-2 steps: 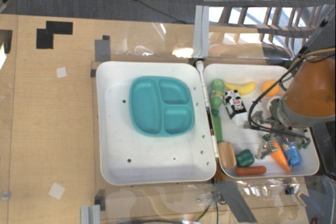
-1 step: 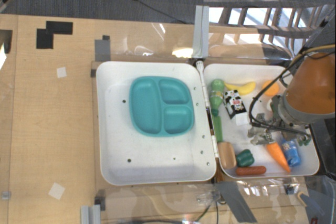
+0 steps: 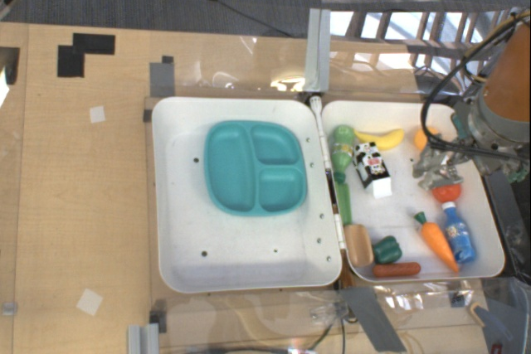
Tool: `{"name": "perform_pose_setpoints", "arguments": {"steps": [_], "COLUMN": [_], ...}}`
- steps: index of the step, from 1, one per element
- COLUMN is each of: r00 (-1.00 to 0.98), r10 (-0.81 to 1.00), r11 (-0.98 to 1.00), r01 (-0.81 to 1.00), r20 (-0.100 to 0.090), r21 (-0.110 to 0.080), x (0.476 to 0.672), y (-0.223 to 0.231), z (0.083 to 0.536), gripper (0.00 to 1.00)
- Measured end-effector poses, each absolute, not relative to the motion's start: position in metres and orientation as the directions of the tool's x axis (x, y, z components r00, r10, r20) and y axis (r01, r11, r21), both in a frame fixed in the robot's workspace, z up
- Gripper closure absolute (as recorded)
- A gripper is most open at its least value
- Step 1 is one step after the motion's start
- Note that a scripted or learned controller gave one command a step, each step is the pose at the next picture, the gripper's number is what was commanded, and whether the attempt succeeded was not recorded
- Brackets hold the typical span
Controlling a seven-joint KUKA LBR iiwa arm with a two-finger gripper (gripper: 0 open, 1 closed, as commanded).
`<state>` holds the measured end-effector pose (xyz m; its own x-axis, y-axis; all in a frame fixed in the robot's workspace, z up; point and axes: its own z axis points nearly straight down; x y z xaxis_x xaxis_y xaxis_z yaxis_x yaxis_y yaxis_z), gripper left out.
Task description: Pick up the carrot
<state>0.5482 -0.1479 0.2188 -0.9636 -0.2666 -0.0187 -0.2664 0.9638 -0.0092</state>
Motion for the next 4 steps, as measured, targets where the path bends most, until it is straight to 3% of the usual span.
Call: {"name": "perform_pose_setpoints", "arguments": {"steps": [1,2,3,4], "r00": [-0.981,-0.993,-0.969,-0.892], "r10": [-0.194,-0.117,-0.248,-0.452], "r11": [0.981,0.993,0.969,0.892], "r01": [-0.194,-0.117,-0.248,-0.452], "r20": [-0.021,-0.001,-0.016,-0.008], "r21": [-0.012,0.001,-0.01,-0.004], "x": [0.528,0.508,0.527,0.573], "y": [-0.189,-0.205,-0.205,-0.204], "z": [0.406,0.244,0.345,0.295], "gripper": [1.0,1.0,1.0,1.0]}}
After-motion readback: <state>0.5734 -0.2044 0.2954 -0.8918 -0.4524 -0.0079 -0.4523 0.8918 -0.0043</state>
